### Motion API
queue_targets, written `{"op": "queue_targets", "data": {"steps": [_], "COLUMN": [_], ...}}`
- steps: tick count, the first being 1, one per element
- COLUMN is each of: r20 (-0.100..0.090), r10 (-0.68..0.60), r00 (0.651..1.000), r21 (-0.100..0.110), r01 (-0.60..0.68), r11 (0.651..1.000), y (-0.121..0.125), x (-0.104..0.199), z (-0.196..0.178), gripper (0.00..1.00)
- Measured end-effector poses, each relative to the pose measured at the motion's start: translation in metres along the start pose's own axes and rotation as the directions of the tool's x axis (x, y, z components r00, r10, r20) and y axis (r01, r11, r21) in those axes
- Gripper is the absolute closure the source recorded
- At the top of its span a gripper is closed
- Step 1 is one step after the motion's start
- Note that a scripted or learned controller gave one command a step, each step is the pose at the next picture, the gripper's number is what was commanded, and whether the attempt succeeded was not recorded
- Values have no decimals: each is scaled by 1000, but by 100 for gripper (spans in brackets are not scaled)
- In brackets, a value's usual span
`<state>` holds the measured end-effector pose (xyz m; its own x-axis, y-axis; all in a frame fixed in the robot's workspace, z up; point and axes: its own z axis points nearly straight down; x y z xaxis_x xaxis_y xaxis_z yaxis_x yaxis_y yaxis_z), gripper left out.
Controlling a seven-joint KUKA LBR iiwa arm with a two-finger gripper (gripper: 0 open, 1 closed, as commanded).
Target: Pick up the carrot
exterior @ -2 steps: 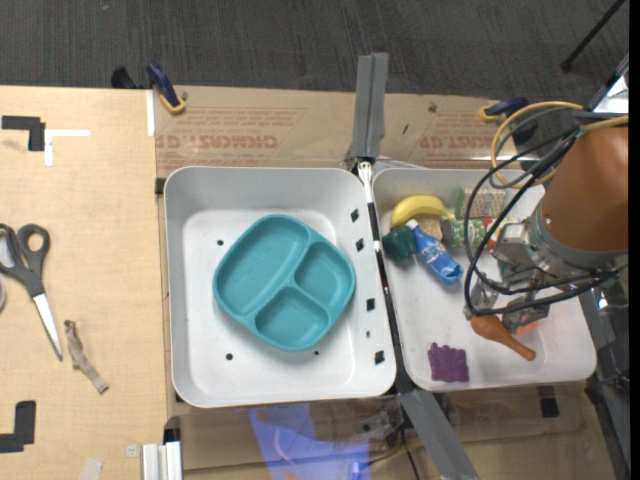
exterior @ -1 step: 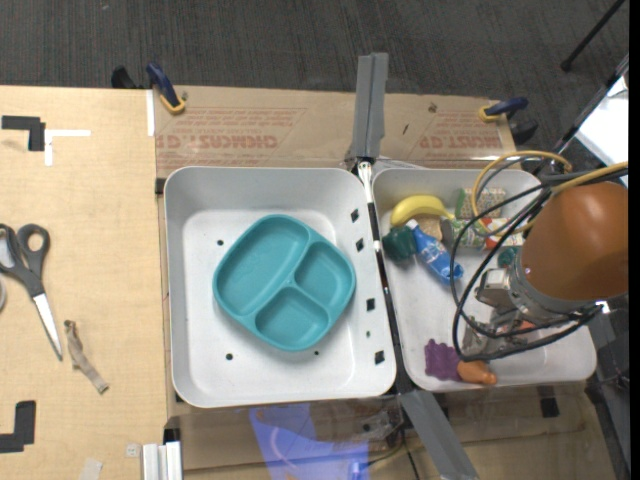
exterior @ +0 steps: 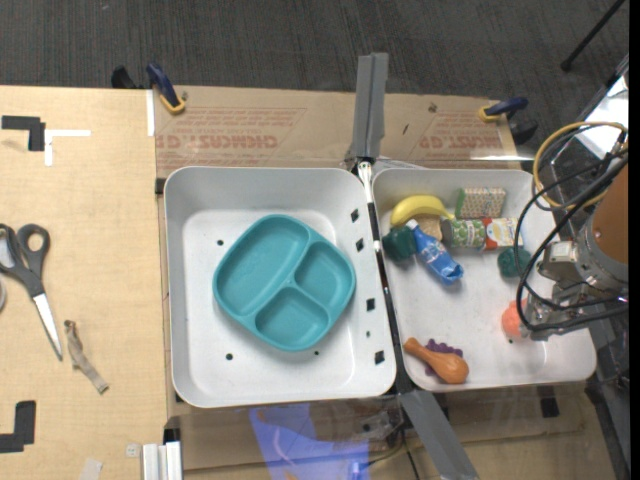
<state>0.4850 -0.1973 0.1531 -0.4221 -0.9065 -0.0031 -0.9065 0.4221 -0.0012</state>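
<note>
Wooden bench [exterior: 80, 268], two white bins; carrot [exterior: 437, 359] lying lower centre-right for grasping. Gripper [exterior: 530, 323] poised right of it, jaw state impossible to tell.

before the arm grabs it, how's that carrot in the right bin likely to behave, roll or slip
The carrot looks like smooth moulded plastic, so it is probably rigid and light, and may slip in the pincer. Its tapered, rounded body lies flat on the right bin floor, so a nudge would likely make it roll or pivot. The purple top may snag less.
</note>
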Motion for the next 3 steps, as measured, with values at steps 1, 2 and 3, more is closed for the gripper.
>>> {"op": "queue_targets", "data": {"steps": [1,2,3], "r20": [1,2,4], "r10": [-135,-387,-604], "r00": [991,922,797], "r21": [0,0,-2], "r01": [135,387,604], "r11": [991,922,797], "y": [-5,-5,-4], "x": [24,24,24], "z": [-71,-142,-155], "gripper": [100,100,100]}}
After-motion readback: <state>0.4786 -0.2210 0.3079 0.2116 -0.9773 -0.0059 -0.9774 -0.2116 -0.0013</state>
